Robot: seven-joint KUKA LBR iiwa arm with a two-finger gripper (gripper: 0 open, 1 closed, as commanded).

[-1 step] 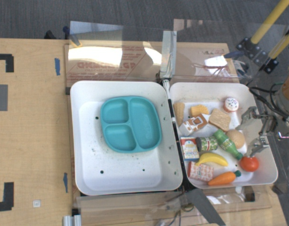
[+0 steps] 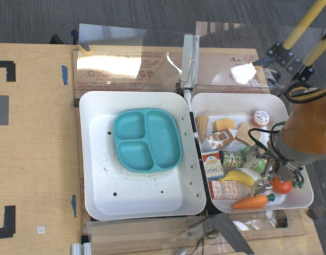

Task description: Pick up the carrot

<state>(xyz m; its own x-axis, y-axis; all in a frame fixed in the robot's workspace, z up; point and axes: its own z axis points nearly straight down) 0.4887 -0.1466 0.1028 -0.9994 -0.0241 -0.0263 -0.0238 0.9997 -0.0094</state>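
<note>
The carrot (image 2: 250,201) is orange with a green leafy end and lies flat at the front of the right bin (image 2: 300,200), close to the front wall. My gripper (image 2: 267,181) hangs just above and behind the carrot's leafy end, reaching down from the grey wrist under the orange band. The gripper's body hides part of the things beneath it. The carrot rests on the bin floor and looks untouched.
The right bin is crowded: a yellow banana (image 2: 240,177), a red tomato (image 2: 282,185), small food boxes (image 2: 213,165), a green can (image 2: 233,159), a cone (image 2: 202,125) and a white ball (image 2: 261,117). The left bin (image 2: 99,158) holds a teal divided plate (image 2: 147,139).
</note>
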